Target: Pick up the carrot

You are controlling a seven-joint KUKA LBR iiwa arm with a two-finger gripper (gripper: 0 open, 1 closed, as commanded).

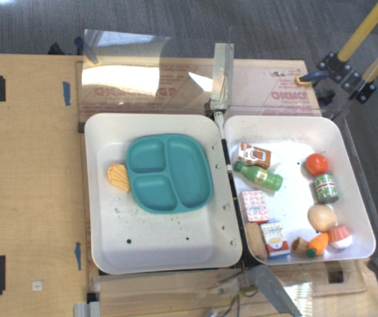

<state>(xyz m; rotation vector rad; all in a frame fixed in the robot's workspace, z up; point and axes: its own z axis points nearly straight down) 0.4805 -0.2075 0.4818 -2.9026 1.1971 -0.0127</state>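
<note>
A small orange carrot (318,243) lies near the front wall of the right bin (357,177), at about five o'clock within that bin. Its long axis runs on a slant, one end pointing toward ten o'clock and the other toward four o'clock; which end is the tip is too small to tell. It sits just beside a pink-and-white cupcake (340,236) at its three o'clock side and a small brown piece (300,245) at its nine o'clock side, with a pale egg (321,216) just above it at twelve o'clock.

Farther up the same bin stand a green can (325,188) and a red tomato (316,164). Toward nine o'clock lie a green bottle (260,176), a brown carton (254,154), a pink box (254,206) and a red-and-white carton (274,237).

The left bin (103,230) holds a teal divided plate (169,172) with a yellow shell (118,176) touching its nine o'clock edge. Both bins rest on a cardboard-covered desk (24,177).
</note>
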